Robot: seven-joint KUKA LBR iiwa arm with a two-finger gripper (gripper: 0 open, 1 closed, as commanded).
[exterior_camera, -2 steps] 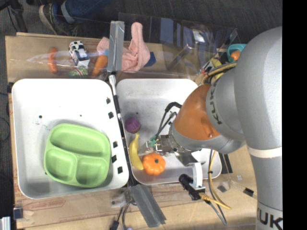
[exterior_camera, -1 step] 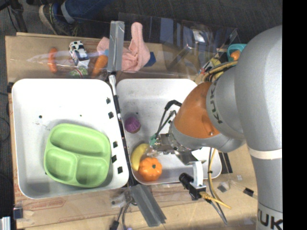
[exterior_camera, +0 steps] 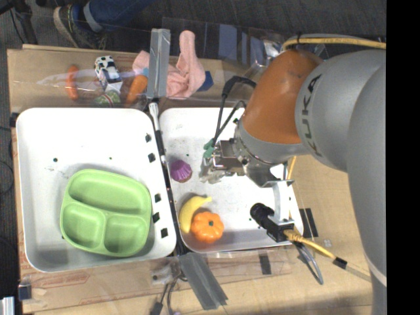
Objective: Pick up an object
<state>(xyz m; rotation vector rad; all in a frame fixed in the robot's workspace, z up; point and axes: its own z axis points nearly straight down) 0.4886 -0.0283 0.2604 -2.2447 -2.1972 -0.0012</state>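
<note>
Purple piece (exterior_camera: 181, 170) — perhaps a grape bunch — beside right bin's left wall.

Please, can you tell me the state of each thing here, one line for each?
Green tray: flat in the left bin, compartments bare.
Purple toy: loose in the right bin.
Banana: lying against the pumpkin.
Pumpkin: upright, stem up.
Claw: low over the right bin, holding nothing visible.

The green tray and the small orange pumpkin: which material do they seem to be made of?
The green tray looks like molded plastic with a matte finish: one even color, rounded compartment walls, soft highlights. The orange pumpkin is probably a plastic or rubber toy: smooth ribbed skin with a slight sheen. The view cannot settle which.
</note>
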